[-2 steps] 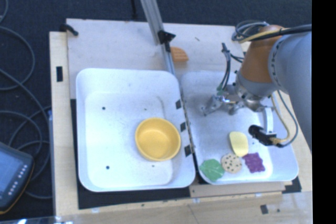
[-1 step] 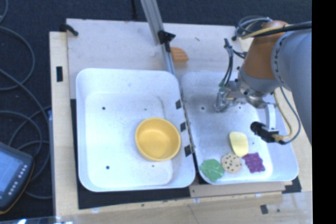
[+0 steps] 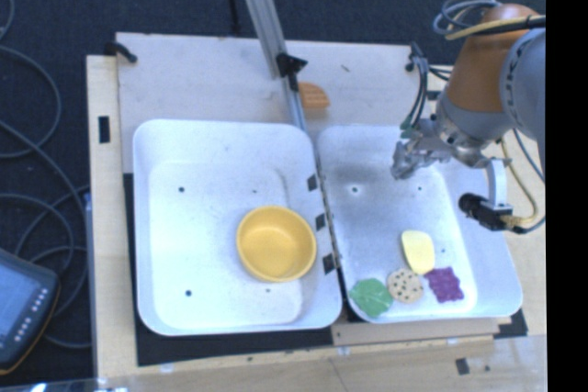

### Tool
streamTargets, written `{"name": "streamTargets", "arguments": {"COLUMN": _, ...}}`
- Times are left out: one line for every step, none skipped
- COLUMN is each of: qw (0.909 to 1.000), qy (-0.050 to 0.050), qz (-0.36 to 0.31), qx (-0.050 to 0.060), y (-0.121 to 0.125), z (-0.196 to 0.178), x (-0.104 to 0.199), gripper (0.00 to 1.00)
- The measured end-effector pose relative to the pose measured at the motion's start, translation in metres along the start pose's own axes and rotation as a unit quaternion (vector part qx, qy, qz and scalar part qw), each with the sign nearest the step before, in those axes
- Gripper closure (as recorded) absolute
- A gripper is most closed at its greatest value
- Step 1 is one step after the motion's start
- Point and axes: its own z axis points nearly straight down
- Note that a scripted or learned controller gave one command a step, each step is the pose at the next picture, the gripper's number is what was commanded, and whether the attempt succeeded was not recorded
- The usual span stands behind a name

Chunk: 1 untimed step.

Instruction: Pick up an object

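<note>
The arm (image 3: 487, 73) reaches in from the right, and its gripper (image 3: 405, 162) hangs over the far part of the right bin (image 3: 367, 197), near the bin's back wall. Whether it is released or clenched cannot be told from this view; nothing shows in its grasp. Four small items lie well apart from it in the bin's near corner: a yellow piece (image 3: 418, 250), a purple piece (image 3: 446, 284) just beside it, a cookie (image 3: 404, 285) touching the yellow piece's lower edge, and a green piece (image 3: 371, 296) at the near rim. In the left bin (image 3: 184, 161) a yellow bowl (image 3: 276, 243) sits upright near the divider between the bins.
</note>
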Motion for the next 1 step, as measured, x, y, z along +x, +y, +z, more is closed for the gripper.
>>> {"name": "streamTargets", "arguments": {"qw": 1.0000, "qy": 0.000, "qz": -0.004, "qx": 0.000, "y": 0.0022, "z": -0.0468, "x": -0.0012, "gripper": 1.00}}
